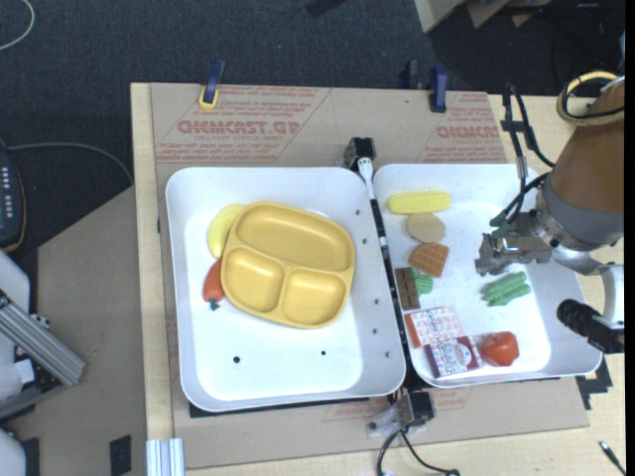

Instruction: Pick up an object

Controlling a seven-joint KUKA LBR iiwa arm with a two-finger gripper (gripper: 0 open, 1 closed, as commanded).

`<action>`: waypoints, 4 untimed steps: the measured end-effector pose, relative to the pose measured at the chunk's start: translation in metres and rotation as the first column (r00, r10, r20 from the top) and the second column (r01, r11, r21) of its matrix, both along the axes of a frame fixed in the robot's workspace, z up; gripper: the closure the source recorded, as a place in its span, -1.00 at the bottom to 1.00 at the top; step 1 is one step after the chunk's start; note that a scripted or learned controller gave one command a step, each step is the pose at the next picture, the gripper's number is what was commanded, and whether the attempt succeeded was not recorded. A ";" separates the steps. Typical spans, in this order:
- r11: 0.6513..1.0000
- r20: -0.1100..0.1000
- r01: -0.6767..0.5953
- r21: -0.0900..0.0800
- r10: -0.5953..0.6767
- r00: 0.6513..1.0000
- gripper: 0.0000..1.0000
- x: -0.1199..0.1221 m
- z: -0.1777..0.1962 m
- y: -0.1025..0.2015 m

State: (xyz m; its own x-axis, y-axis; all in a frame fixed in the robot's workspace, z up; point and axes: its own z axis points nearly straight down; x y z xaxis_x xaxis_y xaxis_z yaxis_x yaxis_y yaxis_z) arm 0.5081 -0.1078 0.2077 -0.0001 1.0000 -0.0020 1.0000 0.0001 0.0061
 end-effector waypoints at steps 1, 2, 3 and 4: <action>1.000 -0.002 -0.001 0.000 0.001 1.000 1.00 0.001 0.018 0.000; 1.000 -0.002 -0.005 0.002 0.005 1.000 1.00 0.040 0.022 0.042; 1.000 -0.001 -0.004 0.001 0.004 1.000 1.00 0.081 0.017 0.063; 1.000 -0.001 -0.004 0.002 0.004 1.000 1.00 0.123 0.018 0.086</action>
